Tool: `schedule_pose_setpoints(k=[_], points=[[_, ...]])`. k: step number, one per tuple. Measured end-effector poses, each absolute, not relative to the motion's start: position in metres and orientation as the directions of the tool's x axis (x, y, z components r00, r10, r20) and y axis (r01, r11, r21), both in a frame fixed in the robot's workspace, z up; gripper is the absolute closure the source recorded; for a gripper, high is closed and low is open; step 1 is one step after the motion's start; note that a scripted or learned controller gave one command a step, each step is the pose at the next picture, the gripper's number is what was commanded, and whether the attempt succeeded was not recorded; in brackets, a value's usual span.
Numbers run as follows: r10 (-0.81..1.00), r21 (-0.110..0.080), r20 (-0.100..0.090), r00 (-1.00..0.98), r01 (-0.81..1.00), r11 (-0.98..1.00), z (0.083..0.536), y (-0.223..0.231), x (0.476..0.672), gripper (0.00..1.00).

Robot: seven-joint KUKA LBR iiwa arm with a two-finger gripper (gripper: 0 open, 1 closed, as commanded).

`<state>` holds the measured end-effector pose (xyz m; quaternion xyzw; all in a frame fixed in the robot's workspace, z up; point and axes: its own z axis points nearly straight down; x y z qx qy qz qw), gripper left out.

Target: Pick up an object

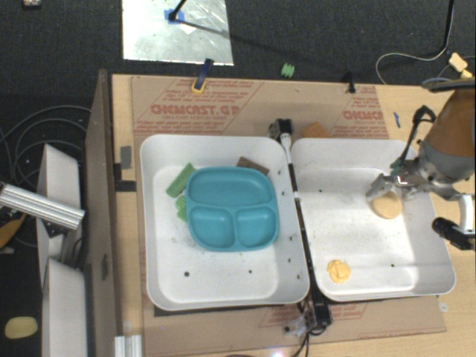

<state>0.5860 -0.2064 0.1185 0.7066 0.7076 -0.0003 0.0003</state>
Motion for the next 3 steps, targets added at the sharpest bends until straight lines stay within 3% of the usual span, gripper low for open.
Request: schedule_pose_setpoints(k=[1, 2, 3], points=[[1.000, 0.011, -0.005, -0.003, 1.000, 0.003, 0.088, -0.207, 0.579, 0.00], [1.000, 0.021, -0.006, -0.004, 1.000, 0.004, 0.103, -0.207, 0.582, 1.00], [1.000, -0.001, 0.001, 0.001, 1.000, -0.001, 0.145, -0.206, 0.525, 1.00]])
